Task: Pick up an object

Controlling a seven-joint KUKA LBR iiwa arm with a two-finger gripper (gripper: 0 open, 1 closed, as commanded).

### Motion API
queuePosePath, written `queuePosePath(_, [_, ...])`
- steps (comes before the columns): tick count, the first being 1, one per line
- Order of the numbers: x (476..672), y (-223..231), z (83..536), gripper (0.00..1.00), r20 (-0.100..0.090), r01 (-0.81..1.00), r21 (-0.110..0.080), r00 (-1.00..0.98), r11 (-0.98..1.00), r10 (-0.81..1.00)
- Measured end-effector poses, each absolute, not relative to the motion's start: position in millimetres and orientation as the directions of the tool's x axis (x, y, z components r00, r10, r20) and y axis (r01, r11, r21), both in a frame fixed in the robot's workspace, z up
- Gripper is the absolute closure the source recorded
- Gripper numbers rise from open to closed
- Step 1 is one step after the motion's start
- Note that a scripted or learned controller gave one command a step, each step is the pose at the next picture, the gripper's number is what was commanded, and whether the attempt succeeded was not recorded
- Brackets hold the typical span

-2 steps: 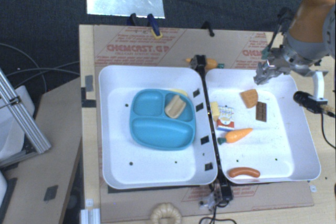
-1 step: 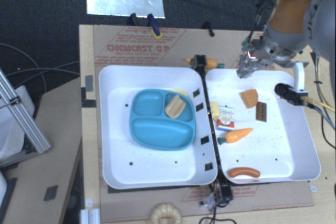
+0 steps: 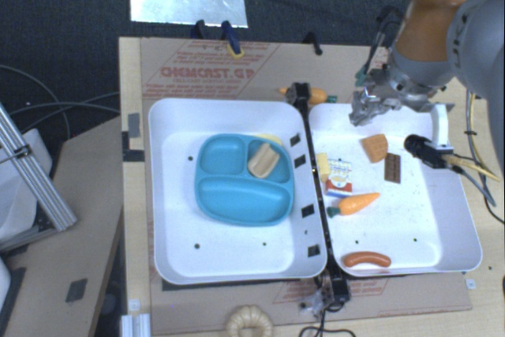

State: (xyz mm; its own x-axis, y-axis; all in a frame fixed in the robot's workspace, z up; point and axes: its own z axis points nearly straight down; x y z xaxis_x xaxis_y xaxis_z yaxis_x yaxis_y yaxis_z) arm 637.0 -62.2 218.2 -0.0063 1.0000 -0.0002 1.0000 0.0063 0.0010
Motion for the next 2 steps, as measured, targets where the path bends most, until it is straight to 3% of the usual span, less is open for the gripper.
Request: queuePosePath(2, [634.4, -62, 225, 1.0, -0.001, 1.0, 0.001, 0.0, 0.0, 1.0])
